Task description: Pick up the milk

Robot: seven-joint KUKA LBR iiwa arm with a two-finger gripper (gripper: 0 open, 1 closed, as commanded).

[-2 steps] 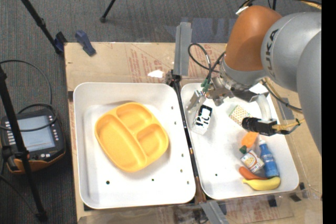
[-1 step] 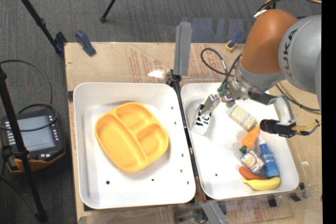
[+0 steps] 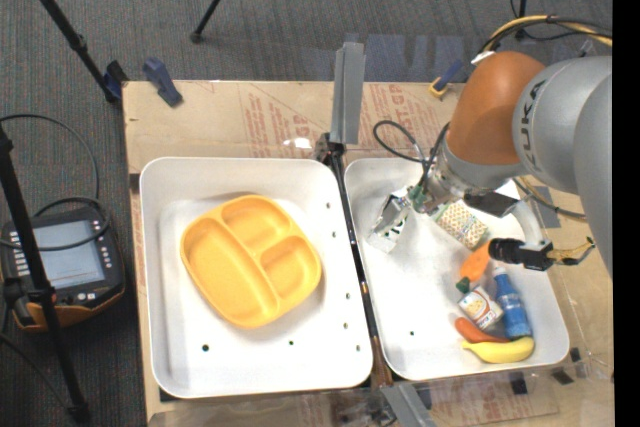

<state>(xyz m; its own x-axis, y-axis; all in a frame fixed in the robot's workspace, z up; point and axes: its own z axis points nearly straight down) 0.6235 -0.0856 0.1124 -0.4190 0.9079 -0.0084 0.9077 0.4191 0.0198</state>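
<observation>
Milk (image 3: 480,307): small carton, lying in the right bin (image 3: 420,335) toward 4 o'clock, touching a blue bottle (image 3: 509,305) on its 3 o'clock side. Orange item (image 3: 474,266) just at its 12 o'clock; carrot (image 3: 468,328) and banana (image 3: 500,350) at its 6 o'clock. Speckled box (image 3: 460,223) near the bin's 1 o'clock. Hand (image 3: 392,220): at the bin's 10 o'clock, low over the floor, well apart from the milk; fingers apart, nothing between them. Left bin (image 3: 170,335): yellow tray (image 3: 251,258), centred. Both bins on the desk (image 3: 230,120)

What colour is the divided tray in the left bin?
Yellow-orange tray, seen in the camera view.
</observation>
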